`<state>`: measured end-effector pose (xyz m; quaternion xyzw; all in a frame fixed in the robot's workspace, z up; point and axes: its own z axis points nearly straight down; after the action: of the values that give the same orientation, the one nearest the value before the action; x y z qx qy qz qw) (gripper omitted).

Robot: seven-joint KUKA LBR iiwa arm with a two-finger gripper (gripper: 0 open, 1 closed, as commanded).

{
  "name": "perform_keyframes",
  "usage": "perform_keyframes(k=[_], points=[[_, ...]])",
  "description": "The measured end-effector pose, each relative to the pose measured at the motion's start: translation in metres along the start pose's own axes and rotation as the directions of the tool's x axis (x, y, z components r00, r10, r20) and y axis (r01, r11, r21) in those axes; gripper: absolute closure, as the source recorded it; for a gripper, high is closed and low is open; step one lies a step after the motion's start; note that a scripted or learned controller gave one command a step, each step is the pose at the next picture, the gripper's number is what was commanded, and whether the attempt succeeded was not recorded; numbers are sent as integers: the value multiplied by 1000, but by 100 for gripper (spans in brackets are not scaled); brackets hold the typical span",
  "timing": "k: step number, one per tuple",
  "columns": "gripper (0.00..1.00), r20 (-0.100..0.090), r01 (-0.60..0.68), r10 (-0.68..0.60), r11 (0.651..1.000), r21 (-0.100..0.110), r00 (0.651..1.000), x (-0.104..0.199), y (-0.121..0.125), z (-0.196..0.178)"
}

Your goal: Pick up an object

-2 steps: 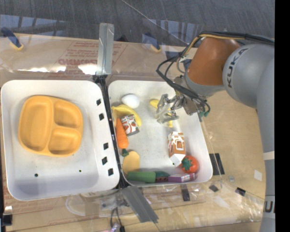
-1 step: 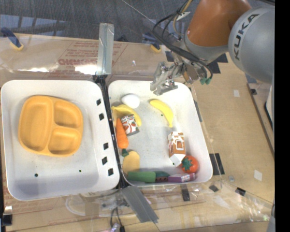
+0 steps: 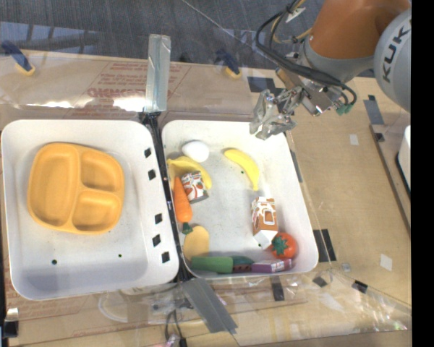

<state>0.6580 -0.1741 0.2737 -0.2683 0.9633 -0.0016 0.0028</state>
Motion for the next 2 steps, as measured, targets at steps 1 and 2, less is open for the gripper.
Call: perform_keyframes(k=[1, 2], points=[[100, 0, 197, -197, 980, 0, 980, 18, -31, -45], [0, 0, 197, -197, 980, -1, 980, 19, -31, -45]])
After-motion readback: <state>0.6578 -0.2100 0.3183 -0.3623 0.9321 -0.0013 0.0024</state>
